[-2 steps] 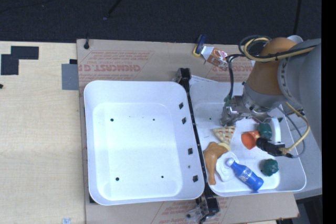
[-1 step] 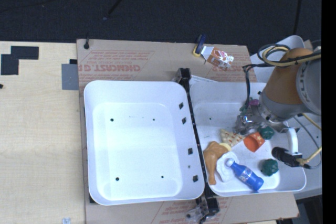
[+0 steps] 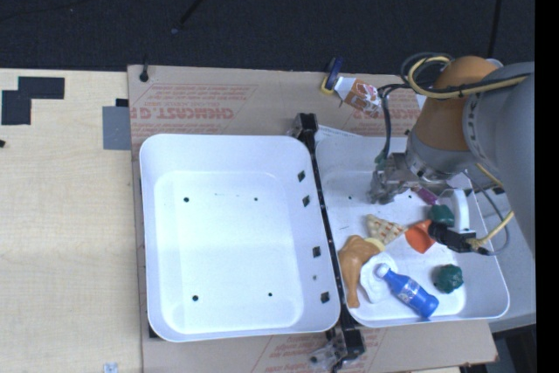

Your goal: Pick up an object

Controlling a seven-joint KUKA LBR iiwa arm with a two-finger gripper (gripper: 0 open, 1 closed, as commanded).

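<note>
The gripper [image 3: 385, 186] hangs low inside the right bin [image 3: 349, 155]; whether it grips anything cannot be told. Just below it lies a waffle-like wedge [image 3: 384, 229], then the blue bottle [image 3: 409, 291], tan toy [image 3: 356, 262] and dark green object [image 3: 449, 277].

The wooden bench [image 3: 61, 231] bears a printed cardboard sheet [image 3: 218, 105], with two white bins [image 3: 150, 231] on it

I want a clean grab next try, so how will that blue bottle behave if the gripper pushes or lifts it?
The blue bottle lies on its side, so a sideways nudge would probably roll it. It looks like smooth plastic, so likely light and a bit slippery. It rests partly on a white object, which may shift with it.
</note>
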